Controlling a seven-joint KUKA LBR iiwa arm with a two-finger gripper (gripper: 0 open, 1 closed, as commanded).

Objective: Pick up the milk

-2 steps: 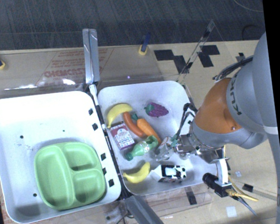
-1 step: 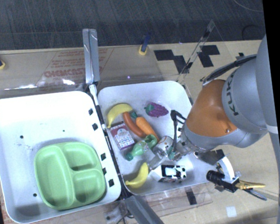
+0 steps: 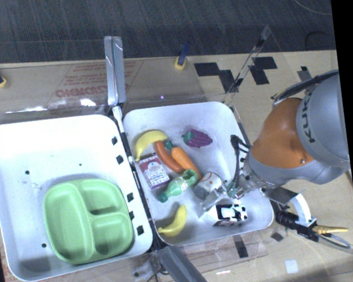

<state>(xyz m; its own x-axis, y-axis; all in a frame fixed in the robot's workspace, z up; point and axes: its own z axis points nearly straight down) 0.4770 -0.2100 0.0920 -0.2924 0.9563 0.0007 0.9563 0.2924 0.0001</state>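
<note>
Right bin [image 3: 224, 109], lower right corner: milk [image 3: 231, 213], a black-and-white carton lying on the floor; gripper [image 3: 213, 190] just above and left of it, whether its fingers are apart cannot be told. Same bin: two bananas [image 3: 148, 140], carrot [image 3: 177, 157], green bottle [image 3: 176, 187], grapes [image 3: 196, 138]. Left bin [image 3: 12, 151]: green tray [image 3: 87, 219].

The 2 white bins [image 3: 11, 145] look like smooth glossy plastic, the green tray [image 3: 87, 219] matt plastic, the bench [image 3: 154, 66] cardboard-like, and the arm [image 3: 304, 140] glossy painted metal.
</note>
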